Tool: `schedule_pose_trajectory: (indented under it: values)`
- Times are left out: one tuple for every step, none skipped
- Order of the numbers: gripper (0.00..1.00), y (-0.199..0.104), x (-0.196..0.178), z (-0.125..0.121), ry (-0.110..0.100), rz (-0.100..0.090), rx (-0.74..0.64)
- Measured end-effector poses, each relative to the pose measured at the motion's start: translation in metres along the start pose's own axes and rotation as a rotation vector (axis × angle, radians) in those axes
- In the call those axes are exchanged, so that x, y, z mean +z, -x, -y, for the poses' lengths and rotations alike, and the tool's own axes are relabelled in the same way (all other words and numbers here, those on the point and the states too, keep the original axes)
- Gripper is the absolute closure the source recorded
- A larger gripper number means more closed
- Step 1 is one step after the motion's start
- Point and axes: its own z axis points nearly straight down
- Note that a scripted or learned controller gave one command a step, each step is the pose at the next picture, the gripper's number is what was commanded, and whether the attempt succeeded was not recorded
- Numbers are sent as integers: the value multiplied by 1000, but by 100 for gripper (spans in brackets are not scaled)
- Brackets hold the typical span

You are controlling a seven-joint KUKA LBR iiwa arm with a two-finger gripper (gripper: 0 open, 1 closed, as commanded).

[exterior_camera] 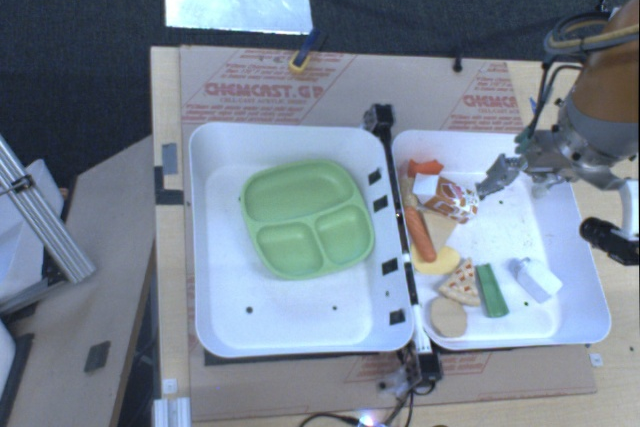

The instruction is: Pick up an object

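The right bin holds several small objects: a red-and-white wrapped snack, an orange carrot, a yellow piece, a pizza slice, a green bar, a round cookie and a white-grey block. My gripper hangs over the bin's upper middle, just right of the wrapped snack. Its grey fingers point left and down, with nothing seen between them.
The left bin carries a green divided plate. A black divider runs between the bins. The arm's orange band and grey wrist sit over the right bin's far right corner. A black part juts over the right rim.
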Motion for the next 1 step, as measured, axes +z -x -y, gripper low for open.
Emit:
schedule_pose_trajectory:
  values:
    - [0, 0, -7, -2, 13, 2, -2]
